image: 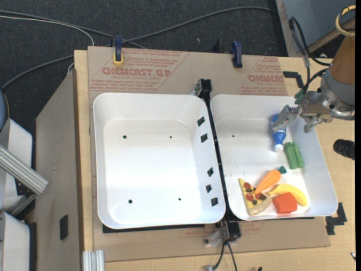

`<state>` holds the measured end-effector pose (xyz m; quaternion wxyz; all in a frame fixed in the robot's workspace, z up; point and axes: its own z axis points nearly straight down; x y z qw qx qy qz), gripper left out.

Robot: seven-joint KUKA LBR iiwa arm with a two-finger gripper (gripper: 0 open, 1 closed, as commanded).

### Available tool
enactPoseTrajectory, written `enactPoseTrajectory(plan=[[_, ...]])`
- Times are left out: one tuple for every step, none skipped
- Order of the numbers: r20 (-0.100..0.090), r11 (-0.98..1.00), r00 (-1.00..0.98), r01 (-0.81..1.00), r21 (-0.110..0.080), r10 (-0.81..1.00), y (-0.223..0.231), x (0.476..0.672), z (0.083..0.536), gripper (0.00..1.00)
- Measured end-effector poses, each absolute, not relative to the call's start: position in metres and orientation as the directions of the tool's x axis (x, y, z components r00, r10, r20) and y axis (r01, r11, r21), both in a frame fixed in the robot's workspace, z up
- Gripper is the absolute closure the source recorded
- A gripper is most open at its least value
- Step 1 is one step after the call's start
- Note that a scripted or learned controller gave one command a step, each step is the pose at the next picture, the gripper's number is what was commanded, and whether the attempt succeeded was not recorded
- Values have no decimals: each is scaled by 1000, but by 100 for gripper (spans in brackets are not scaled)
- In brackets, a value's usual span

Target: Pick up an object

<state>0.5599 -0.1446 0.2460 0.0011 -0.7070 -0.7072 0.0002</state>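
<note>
The right bin (242,117) holds several toy items. A blue and white bottle (278,135) lies near its far right side, with a green cucumber-like piece (293,155) just beside it. Toward the front lie an orange carrot (268,179), a pizza slice (251,197), a yellow banana (294,192) and a red block (285,204). My gripper (298,119) hangs over the bin's far right edge, just right of the bottle's blue end. Its fingers are spread open and hold nothing.
The left bin (107,151) lies beside the right one, with a black divider strip (210,145) between them. Two clamps (118,49) hold the cardboard base at the back. Cables run across the dark floor behind.
</note>
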Motion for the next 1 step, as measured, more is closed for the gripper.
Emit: enactPoseTrajectory(plan=[[2,1,-1,1000,-7,1000,-158,597,77,0]])
